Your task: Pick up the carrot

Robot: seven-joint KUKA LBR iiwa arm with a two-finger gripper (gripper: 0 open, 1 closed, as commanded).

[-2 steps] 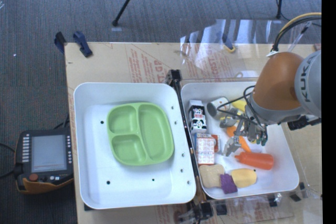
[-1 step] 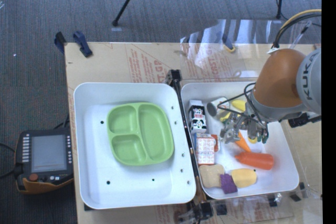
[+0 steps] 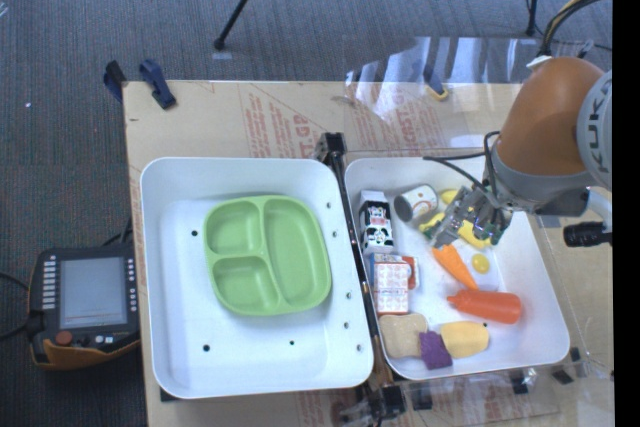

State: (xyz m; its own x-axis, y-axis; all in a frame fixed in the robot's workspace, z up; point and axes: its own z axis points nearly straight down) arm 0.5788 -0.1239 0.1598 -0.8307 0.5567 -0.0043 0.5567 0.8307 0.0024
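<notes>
At the near edge of the right bin (image 3: 545, 315) lie a tan slice of toast (image 3: 401, 334), a small purple piece (image 3: 434, 350) and a pale yellow, potato-like lump (image 3: 466, 339), close together along the front wall. Just beyond them a red-orange bottle (image 3: 487, 305) lies on its side, and to its left a red-and-white packet (image 3: 392, 282) rests by the divider. The carrot (image 3: 454, 264) lies tilted on the bin floor between the bottle and the gripper (image 3: 468, 224), its upper end just under the fingertips; whether it is touched cannot be told. A small yellow round thing (image 3: 481, 264) sits just right of it. The gripper hangs low over the bin's middle above a yellow item, and its fingers are too blurred to tell whether they stand apart or together. Farther back are a black-and-white milk carton (image 3: 375, 220) and a white cup (image 3: 415, 203) on its side. In the left bin (image 3: 160, 215) rests a green divided plate (image 3: 268, 252).
</notes>
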